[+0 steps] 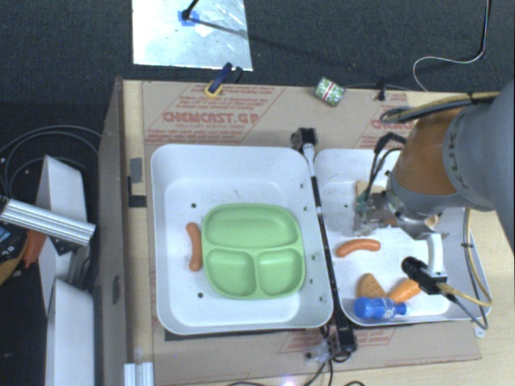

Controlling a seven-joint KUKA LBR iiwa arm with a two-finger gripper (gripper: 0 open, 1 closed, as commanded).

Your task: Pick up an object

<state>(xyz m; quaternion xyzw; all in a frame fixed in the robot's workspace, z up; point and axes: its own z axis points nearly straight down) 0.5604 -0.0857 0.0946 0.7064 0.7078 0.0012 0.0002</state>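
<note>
Blue toy (379, 309): one, lying at the right bin's (342, 166) front edge, nearest the camera.
Bench (241, 111): brown board carrying two white bins, sitting on dark carpet.
Left bin (173, 171): holding one green divided tray (254, 248) and one orange sausage (194, 246) beside it.
Right bin: holding one sausage (356, 248), one tan piece (370, 285), one orange carrot-like piece (405, 289).
Gripper (368, 209): hovering just above the right-bin sausage; finger state hidden, cannot tell.
</note>
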